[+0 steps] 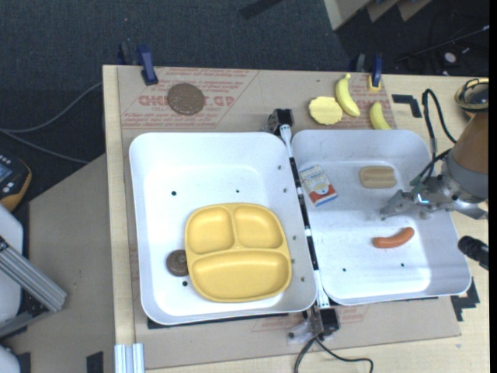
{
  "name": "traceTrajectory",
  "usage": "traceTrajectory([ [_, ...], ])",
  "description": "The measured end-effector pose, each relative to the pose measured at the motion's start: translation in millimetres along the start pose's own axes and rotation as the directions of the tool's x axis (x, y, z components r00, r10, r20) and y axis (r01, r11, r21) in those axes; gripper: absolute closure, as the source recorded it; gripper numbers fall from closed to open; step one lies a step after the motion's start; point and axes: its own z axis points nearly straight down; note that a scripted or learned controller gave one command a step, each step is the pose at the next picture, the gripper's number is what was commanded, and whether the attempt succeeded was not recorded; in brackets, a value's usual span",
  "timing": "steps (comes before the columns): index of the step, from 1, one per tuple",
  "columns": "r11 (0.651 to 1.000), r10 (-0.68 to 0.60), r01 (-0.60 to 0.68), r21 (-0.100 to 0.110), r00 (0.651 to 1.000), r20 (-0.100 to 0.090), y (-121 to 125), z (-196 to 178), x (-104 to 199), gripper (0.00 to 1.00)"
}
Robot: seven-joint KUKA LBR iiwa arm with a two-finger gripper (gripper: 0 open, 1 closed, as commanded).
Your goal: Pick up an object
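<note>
Over the right bin [446,274], gripper [400,206] hung just above the sausage [393,238], nothing betw. the jaws; open or closed, could not tell. Pick not yet made: approx. approach stage, grasp and lift outstanding.

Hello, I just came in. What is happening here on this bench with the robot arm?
A grey robot arm reaches in from the right, and its gripper hangs over the right bin, just above a sausage. It holds nothing yet. The same bin also contains a small carton and a tan bread-like piece. The left bin contains a yellow divided plate.
</note>
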Motion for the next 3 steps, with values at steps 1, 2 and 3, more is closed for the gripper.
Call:
traceTrajectory([
  [1, 1.000, -0.007, 0.007, -0.017, 1.000, 0.007, 56, -55, 23, 0.00],
  [2, 1.000, 0.001, -0.001, 0.002, 1.000, -0.006, -22, 13, -1, 0.00],
  [3, 1.000, -0.002, 0.002, -0.007, 1.000, 0.002, -18, 0, -1, 1.00],
])
